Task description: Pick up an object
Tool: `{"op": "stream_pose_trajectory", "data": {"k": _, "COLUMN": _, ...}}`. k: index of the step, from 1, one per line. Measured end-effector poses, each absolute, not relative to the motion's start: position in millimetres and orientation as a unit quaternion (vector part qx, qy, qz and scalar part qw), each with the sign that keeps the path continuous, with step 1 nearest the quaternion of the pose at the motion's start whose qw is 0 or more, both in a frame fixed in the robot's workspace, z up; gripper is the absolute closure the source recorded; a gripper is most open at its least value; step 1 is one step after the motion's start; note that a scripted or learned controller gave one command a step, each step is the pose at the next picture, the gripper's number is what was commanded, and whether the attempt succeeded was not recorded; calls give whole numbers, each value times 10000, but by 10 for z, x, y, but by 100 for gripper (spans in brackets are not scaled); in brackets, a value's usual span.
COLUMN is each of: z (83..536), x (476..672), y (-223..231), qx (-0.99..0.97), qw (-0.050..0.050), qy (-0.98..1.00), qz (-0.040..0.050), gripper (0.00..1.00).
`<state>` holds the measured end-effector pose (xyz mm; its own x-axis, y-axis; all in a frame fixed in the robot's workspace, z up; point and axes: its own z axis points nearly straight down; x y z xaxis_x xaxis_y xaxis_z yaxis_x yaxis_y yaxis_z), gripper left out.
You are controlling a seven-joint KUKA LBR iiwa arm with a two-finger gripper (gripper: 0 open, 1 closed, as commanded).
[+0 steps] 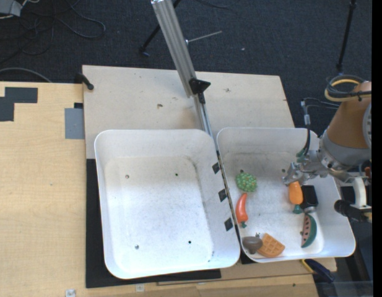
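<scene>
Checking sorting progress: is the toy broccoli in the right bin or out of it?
In: the toy broccoli lies on the right bin floor, near the divider.

A pale wooden board [147, 98] lies under the two white bins [116, 166]; a slanted aluminium bar [177, 45] rises from its far side; a light wood table [36, 197] with grey patches sits at left; black cables [73, 17] trail over dark carpet [271, 30].

Robotics lab, dark carpet, loose cables [85, 17], tripod leg [347, 26], plywood bench [141, 101]
</scene>
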<state>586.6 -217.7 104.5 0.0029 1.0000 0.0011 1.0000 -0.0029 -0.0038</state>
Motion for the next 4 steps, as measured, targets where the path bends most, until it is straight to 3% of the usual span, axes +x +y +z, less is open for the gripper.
{"op": "stream_pose_trajectory", "data": {"k": 2, "z": 2252, "x": 5999, "y": -2196, "qx": -7064, "qw": -22, "qy": -7078, "qz": -10, "gripper": 100}}
{"op": "stream_pose_trajectory", "data": {"k": 3, "z": 2350, "x": 6000, "y": -2201, "qx": -7060, "qw": 2, "qy": -7082, "qz": 2, "gripper": 100}}
{"op": "stream_pose_trajectory", "data": {"k": 4, "z": 2313, "x": 6141, "y": -1741, "qx": -7056, "qw": 17, "qy": -7087, "qz": 0, "gripper": 100}}
